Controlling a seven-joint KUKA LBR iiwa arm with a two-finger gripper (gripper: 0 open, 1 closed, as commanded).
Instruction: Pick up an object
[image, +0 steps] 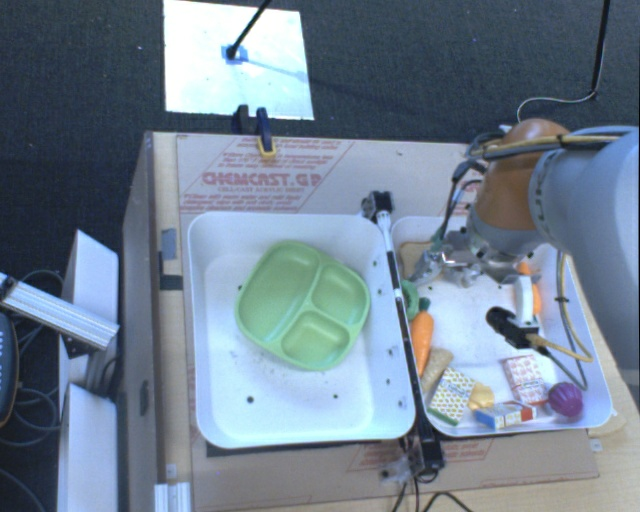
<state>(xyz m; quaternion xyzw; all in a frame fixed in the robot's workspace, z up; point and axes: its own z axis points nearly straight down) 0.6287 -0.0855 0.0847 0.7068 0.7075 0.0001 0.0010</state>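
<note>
No one target set by the task, so any piece in the right bin (465, 325) counts. Closest to the gripper (452, 265): a carrot (422, 338), lying lengthwise just beside the bin's left wall, leafy end toward the far side. Further along the near edge, a checked packet (453, 393), a red-and-white box (523, 377) and a purple ball (566, 400), all packed near one another, likely tipped in loose to offer a mixed choice. Awkward for a clean pinch, judging by that crowding and the wall at the carrot's side.

Gripper low over the far left corner of the same bin, carried by the grey arm (590, 180) reaching in from the right. Cannot tell how wide it stands or whether anything is in it; too blurred and partly hidden under the wrist.

In the left bin (250, 400), just a green divided plate (303, 305), tilted a little, well apart from the gripper.
</note>
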